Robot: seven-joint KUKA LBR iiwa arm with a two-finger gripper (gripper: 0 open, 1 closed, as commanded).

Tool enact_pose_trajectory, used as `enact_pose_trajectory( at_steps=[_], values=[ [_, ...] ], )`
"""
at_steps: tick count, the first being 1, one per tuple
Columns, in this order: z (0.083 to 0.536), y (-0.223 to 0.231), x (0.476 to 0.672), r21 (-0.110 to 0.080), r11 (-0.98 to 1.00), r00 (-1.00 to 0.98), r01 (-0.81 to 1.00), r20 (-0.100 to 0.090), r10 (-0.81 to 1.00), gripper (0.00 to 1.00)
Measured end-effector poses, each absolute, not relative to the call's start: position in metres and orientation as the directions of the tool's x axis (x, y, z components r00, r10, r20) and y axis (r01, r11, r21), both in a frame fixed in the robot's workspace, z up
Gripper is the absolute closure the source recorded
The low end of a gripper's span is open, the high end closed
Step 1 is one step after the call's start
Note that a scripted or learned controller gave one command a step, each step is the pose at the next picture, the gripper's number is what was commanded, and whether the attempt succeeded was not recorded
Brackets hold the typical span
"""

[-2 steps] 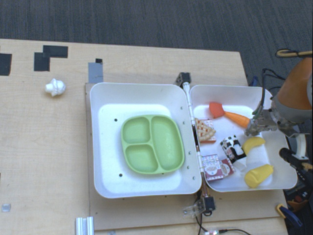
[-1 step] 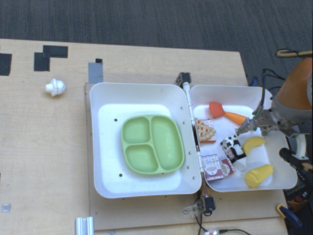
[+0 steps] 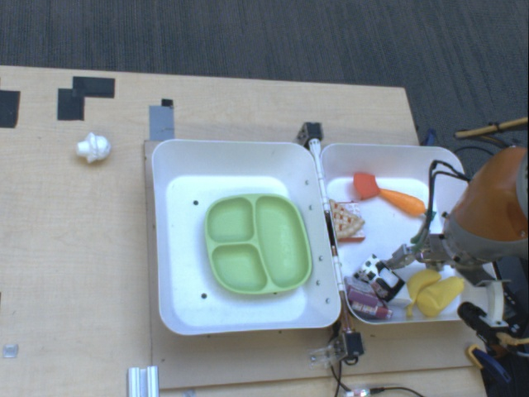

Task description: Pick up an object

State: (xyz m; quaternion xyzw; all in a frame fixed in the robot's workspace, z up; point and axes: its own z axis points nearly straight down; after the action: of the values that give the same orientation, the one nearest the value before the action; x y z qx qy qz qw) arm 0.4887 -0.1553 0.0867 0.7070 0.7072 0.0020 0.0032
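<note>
End effector (image 3: 395,265) above upright cow toy (image 3: 376,273)

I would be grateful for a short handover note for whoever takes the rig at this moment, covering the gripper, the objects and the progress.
Gripper: low in the right bin, near the black-and-white toy; whether it is open or shut cannot be told.
Objects: right bin has an orange spatula, a waffle-like piece, the black-and-white toy, a purple item and yellow objects. Left bin has a green divided plate.
Done: nothing visibly lifted.
Left: grasp and raise one object.
</note>
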Motion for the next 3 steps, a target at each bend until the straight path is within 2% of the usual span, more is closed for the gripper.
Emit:
enact_pose_trajectory(
  at_steps=[1, 2, 3],
  values=[
    [0.098, -0.155, 0.491, 0.013, 0.001, -0.001, 1.0, -0.002, 1.0, 1.0],
    [0.098, -0.155, 0.491, 0.013, 0.001, -0.001, 1.0, -0.002, 1.0, 0.0],
    [0.109, -0.155, 0.492, 0.016, 0.002, -0.002, 1.0, -0.002, 1.0, 1.0]
  ],
)
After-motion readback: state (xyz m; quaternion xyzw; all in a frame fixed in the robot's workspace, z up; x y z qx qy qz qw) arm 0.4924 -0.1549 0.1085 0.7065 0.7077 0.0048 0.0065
